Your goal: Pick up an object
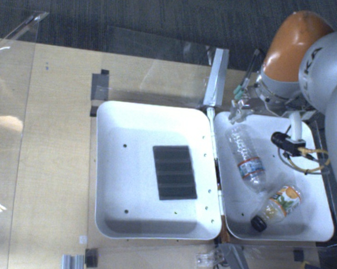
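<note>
the two-finger gripper [238,110] is being held over the far left corner of the right shallow white bin [318,227], at the top end of a clear plastic water bottle [246,156] that is lying flat there; whether anything is being gripped cannot be told. a small juice bottle with a black cap [277,207] is lying nearer the front. a dark ribbed rectangular block [174,172] is lying in the left white bin [110,173].

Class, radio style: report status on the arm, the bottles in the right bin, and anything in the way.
Gripper over right bin's far left corner, at the clear bottle's top end. Juice bottle lies apart, nearer. Dark ridged block in left bin. Nothing lifted.
</note>
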`<control>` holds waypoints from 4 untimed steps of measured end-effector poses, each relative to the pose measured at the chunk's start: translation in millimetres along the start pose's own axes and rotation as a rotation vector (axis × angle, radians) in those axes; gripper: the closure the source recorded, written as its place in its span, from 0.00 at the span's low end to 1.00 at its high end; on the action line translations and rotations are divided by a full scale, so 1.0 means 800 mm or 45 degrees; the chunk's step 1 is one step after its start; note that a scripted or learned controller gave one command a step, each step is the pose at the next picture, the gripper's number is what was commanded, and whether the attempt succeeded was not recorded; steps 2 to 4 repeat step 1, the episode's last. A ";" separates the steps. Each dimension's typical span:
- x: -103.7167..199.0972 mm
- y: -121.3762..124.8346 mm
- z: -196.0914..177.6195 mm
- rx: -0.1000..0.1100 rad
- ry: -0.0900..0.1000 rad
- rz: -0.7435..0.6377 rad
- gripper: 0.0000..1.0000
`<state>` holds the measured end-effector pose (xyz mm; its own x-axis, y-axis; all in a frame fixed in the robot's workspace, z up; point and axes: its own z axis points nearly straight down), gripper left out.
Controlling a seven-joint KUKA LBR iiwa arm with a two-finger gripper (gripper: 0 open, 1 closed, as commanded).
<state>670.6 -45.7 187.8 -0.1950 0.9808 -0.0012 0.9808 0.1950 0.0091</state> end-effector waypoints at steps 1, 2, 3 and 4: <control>-0.012 -0.043 0.002 0.004 0.001 -0.169 1.00; -0.012 -0.043 0.002 0.004 0.001 -0.169 1.00; -0.012 -0.043 0.002 0.004 0.001 -0.169 1.00; -0.012 -0.043 0.002 0.004 0.001 -0.169 1.00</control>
